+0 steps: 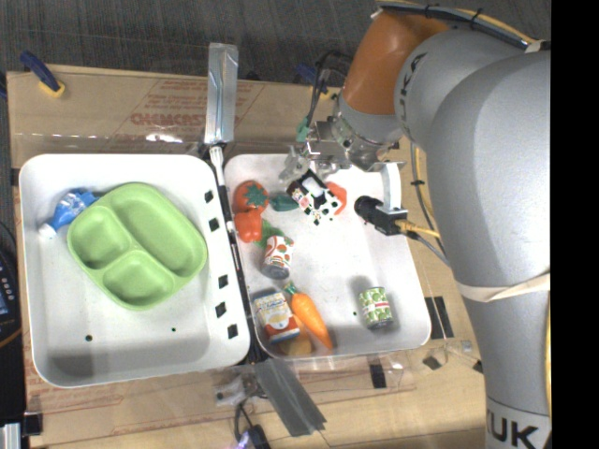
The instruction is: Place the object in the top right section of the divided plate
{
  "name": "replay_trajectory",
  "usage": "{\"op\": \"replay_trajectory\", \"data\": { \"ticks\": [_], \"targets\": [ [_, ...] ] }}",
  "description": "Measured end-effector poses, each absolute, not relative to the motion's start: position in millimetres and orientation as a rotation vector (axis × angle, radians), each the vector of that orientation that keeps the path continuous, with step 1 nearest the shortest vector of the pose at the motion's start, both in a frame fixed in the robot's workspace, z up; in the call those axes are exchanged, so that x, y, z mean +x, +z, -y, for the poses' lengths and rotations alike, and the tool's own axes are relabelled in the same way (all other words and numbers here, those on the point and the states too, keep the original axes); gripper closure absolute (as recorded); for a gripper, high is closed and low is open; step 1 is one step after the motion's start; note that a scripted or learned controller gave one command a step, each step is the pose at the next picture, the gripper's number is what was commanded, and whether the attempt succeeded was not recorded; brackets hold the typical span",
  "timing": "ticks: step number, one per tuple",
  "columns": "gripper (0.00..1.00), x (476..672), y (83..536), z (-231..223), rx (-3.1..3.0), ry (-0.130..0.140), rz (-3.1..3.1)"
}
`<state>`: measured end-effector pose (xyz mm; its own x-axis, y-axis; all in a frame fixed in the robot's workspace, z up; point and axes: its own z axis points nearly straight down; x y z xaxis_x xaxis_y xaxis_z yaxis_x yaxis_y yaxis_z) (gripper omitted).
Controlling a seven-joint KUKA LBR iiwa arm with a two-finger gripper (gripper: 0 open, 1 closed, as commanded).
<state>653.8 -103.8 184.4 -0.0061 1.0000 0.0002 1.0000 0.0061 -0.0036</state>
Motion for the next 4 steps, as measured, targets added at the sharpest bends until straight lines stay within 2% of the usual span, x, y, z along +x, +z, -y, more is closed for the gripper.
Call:
{"op": "replay_trajectory", "data": {
  "ticks": [1, 2, 3, 4],
  "targets": [
    [0.0, 653.8, 184.6, 103.9, -2.213, 0.003, 2.226],
    [0.0, 583.7, 216.7, 47.2, -1.957, 0.004, 2.453],
    [0.0, 581.5, 326.1, -23.6, -1.538, 0.0, 2.741],
    [0.0, 613.0, 266.7, -6.2, -1.111, 0.003, 2.936]
  ]
}}
